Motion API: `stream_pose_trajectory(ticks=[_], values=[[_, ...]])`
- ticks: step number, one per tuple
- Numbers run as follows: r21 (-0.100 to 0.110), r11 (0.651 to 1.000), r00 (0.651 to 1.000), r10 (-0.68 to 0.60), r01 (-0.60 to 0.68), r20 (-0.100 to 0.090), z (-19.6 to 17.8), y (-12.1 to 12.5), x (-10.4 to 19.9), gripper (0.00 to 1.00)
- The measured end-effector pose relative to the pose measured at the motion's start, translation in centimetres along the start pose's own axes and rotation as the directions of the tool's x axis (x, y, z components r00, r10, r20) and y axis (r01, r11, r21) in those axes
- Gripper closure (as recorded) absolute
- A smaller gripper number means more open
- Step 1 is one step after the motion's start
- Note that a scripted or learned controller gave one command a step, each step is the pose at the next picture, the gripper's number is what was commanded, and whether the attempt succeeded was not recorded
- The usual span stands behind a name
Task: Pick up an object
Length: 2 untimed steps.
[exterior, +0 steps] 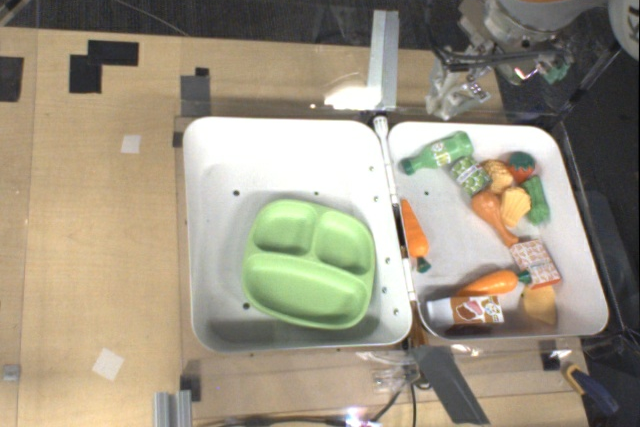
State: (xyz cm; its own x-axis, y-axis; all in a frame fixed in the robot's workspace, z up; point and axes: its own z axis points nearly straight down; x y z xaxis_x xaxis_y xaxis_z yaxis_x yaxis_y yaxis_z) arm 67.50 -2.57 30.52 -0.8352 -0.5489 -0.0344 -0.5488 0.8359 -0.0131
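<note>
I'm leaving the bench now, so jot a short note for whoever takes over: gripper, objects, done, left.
Gripper: above the far edge of the right bin, nothing visibly held; finger state unclear.
Right bin: green bottle, carrot, brown bottle, small carton and a cluster of toy food.
Left bin: green divided plate.
Done: nothing picked.
Left: descend, grasp one object, lift.

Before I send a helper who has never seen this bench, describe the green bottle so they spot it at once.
Look in the right bin, at its far end. The green bottle lies on its side there, cap toward the divider between the bins. It is the only green bottle; the other bottle is dark and lies at the near end.
</note>
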Motion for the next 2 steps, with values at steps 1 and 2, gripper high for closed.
stream_pose_trajectory(ticks=[1, 2], values=[[-0.019, 0.97, 0.97, -0.241, 0.24, -0.024, 12.0, 1.3, 0.7, 1.0], [-0.008, 0.961, 0.961, -0.276, 0.276, -0.017, 3.9, -2.1, 1.9, 1.0]])
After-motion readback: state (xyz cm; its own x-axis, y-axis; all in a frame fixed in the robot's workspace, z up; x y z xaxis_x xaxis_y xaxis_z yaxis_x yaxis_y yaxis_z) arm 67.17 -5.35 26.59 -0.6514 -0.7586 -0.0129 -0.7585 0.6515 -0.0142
